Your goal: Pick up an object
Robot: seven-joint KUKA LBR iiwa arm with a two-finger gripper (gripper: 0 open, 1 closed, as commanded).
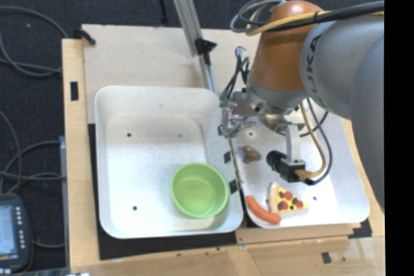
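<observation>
Listing what we see: end effector [234, 121] poised over the right bin [343, 158], at its inner wall; we cannot tell its state. Item one, small brown object [250, 153], just below it, compact, no clear long axis; we judge it light and firm, best taken across its middle. Item two, orange sausage-shaped piece [263, 210], further below, long axis running down-right; likely smooth plastic, slippery, take mid-length. Item three, toy pizza slice [285, 199], below and right, tip pointing up; flat, awkward. Item four, green bowl [199, 189], below-left in the left bin [129, 119]; light, rigid, rim-grasp.
</observation>
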